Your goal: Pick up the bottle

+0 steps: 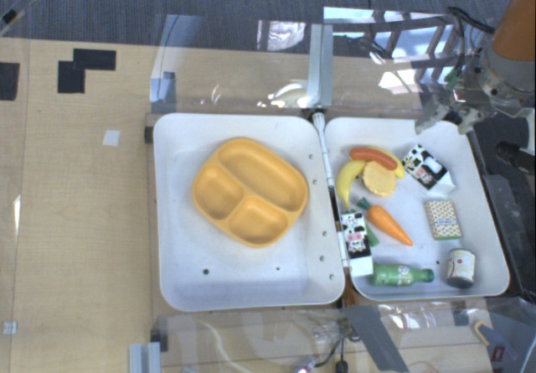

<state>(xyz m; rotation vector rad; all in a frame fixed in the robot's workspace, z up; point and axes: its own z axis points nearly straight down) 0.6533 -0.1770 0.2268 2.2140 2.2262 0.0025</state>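
Right white bin (481, 195) with green bottle (402, 275) lying near front; tool (448, 111) above far corner, grip indiscernible.

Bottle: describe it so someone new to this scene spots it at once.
Look in the right-hand white bin, along its near edge. The bottle lies on its side there, between a black-and-white carton and a small can. It is the only green, long, slim thing in the bin, with a white label.

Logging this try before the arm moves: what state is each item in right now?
green bottle: lying on its side, right bin's near edge, ungripped
can: upright, right of bottle
carrot: lying flat
banana: lying flat
yellow divided plate: right way up, left bin
gripper: above right bin's far edge
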